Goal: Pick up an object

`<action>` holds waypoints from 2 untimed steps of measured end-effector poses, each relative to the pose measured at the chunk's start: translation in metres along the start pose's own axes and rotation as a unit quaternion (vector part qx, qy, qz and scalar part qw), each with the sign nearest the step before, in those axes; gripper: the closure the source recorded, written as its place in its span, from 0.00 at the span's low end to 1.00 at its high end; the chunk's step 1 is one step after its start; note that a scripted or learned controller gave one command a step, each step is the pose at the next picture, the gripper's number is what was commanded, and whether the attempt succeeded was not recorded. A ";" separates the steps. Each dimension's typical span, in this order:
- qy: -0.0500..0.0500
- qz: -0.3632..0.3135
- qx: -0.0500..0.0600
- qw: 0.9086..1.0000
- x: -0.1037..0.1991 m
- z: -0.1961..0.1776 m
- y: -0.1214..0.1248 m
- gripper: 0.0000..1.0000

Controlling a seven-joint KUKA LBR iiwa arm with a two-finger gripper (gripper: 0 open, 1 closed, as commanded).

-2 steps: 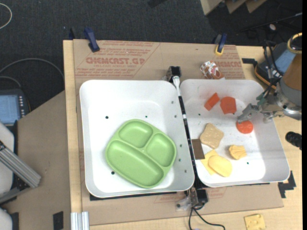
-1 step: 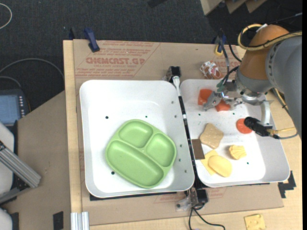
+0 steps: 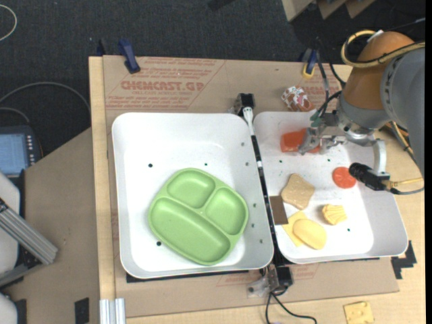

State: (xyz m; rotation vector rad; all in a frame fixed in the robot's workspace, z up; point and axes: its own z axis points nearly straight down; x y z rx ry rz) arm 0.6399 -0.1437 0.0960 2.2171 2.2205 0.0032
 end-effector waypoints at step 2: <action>0.003 -0.005 -0.001 1.000 0.088 -0.089 -0.022 1.00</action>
